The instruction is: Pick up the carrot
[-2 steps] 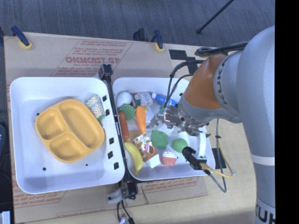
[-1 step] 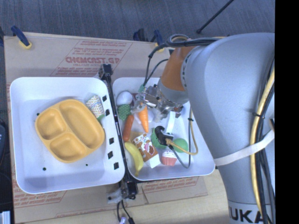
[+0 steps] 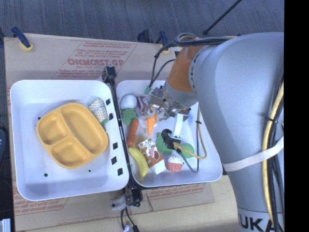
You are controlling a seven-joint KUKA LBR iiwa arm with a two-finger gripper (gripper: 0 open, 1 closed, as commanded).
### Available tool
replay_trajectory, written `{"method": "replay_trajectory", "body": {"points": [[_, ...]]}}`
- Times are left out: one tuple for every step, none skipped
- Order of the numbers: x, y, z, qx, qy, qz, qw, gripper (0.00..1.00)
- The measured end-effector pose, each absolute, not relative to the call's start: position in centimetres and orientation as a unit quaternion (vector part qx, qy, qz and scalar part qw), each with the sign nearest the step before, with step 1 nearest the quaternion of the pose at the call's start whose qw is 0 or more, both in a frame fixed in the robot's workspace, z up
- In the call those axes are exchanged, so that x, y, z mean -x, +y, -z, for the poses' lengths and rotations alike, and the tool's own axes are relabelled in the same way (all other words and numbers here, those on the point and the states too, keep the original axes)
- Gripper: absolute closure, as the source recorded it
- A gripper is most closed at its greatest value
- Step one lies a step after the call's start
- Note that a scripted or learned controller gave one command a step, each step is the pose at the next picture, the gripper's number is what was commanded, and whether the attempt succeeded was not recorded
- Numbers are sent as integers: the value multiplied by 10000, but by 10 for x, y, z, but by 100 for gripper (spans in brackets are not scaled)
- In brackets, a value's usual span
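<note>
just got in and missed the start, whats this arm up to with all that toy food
A grey KUKA arm reaches from the right into the right bin, which is crowded with toy food. Its gripper sits right over a small orange carrot, which stands nearly upright beneath it. Whether it is actually gripped is hard to tell. A longer orange piece and a banana lie nearby. The left bin holds a yellow divided plate.

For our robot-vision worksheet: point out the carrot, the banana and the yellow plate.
carrot (image 3: 151,124), camera view, middle of its orange body.
banana (image 3: 140,162), camera view, middle of its curve.
yellow plate (image 3: 58,128), camera view, ridge between its compartments.
</note>
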State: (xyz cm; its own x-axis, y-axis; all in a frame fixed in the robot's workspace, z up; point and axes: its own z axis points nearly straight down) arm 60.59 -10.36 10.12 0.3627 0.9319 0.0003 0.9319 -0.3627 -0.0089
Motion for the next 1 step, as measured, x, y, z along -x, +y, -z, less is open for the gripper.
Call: {"method": "replay_trajectory", "body": {"points": [[-622,-76,-192,8705,-4922,-13,17,100]]}}
